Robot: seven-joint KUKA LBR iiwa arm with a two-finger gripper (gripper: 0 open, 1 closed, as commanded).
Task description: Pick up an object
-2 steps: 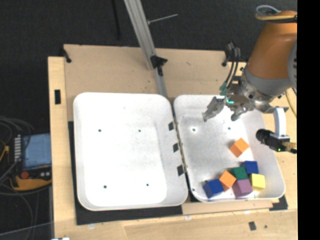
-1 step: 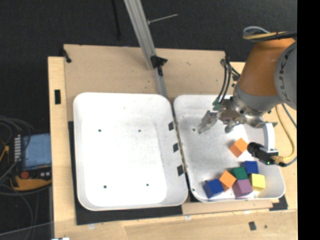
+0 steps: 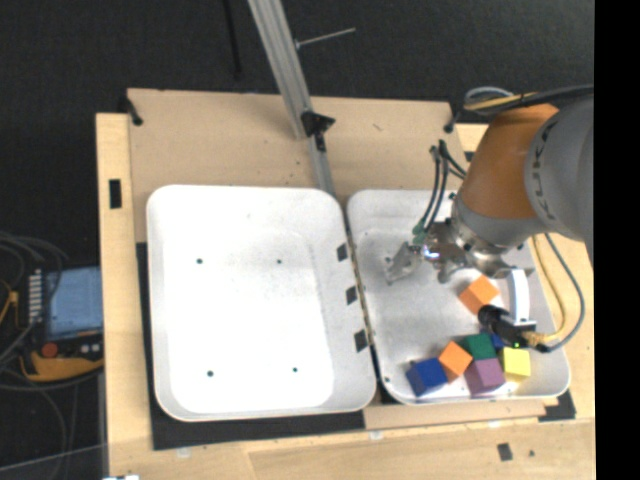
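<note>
No legible text, labels, brands or numbers anywhere: the coloured blocks (image 3: 470, 360) below the gripper (image 3: 405, 264) have plain faces, and the blue device (image 3: 72, 303) far to its left shows markings too small to read.

Both shallow bins, the left bin (image 3: 245, 298) and the right bin (image 3: 400, 308), look like smooth white plastic with a faint speckled, matt sheen. The bench (image 3: 240, 138) beneath them is pale, unpainted wood or board with a dull finish. The arm (image 3: 520, 168) at the right of the frame shows a glossy orange band and smooth grey casing. The small blocks (image 3: 470, 363) at the lower right look matt and evenly coloured. A slanted pole (image 3: 285, 63) at the top looks like brushed metal.
</note>
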